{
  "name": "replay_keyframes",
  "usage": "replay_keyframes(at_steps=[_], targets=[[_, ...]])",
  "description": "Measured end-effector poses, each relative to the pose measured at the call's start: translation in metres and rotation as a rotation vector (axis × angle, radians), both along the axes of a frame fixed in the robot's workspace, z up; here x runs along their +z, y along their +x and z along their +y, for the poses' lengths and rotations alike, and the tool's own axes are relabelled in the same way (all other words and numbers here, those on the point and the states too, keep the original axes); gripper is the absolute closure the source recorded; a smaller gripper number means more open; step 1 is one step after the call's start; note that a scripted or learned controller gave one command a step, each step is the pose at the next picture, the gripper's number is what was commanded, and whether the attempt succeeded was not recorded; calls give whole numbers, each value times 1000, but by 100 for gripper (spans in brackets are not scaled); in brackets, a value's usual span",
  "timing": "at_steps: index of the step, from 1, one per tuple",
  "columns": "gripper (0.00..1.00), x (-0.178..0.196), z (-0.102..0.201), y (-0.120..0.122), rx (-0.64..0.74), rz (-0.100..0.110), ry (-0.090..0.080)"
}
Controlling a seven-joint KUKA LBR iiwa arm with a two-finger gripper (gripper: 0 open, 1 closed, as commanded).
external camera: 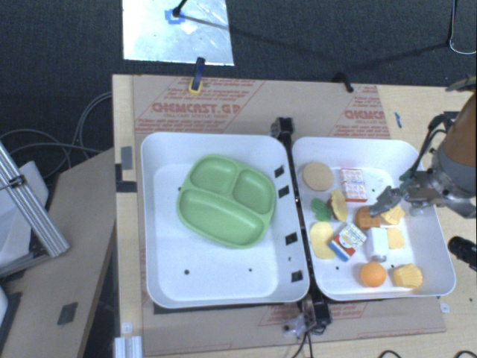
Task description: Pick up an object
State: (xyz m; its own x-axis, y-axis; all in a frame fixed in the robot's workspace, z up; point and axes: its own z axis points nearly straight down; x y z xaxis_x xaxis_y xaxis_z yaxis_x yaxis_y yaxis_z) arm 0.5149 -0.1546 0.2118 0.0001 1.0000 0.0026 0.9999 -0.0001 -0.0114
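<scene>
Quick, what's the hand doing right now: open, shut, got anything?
Hand: low over the right bin, at the brown food piece. Open or shut cannot be told, and no object can be seen in its grip.

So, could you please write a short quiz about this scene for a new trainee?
1. True or false: the green tray lies in the left bin.
2. Which item lies nearest the right bin's front edge? A) the round cracker B) the orange C) the red-and-white packet
3. Fill in: the gripper hangs over the ____ bin.

Key: 1. True. 2. B. 3. right.
</scene>
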Motion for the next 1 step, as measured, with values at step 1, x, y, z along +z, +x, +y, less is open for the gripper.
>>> replay_keyframes(at_steps=[1], targets=[[0,6,0,3,4,-12,-2]])
